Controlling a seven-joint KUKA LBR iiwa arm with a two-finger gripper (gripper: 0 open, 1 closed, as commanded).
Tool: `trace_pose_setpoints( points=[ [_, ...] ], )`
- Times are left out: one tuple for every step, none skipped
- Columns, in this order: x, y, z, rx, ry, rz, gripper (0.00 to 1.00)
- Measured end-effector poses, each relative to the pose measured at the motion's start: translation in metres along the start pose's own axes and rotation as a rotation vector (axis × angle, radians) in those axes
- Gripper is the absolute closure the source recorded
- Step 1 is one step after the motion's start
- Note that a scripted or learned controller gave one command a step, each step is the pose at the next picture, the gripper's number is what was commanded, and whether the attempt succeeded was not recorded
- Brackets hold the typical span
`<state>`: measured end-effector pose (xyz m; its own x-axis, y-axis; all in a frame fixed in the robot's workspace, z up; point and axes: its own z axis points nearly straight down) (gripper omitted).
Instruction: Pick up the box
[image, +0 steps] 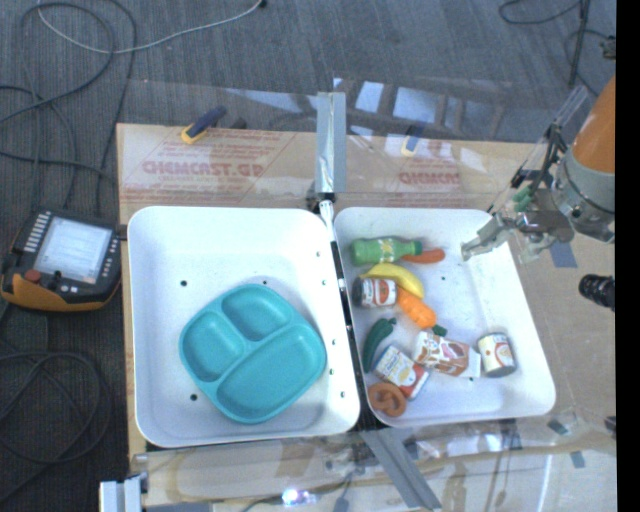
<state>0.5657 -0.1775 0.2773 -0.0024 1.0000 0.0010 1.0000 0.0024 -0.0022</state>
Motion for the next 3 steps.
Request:
trace_pose_setpoints(
  points=[
    [0.028,-0.075,0.162,-0.013,-0.003,0.107,0.00],
    [0.029,-0.071,0.149,-0.024,-0.003,0.106,1.00],
    [0.122,-0.082,0.095,0.002,-0.001,0.130,1.00]
  ],
)
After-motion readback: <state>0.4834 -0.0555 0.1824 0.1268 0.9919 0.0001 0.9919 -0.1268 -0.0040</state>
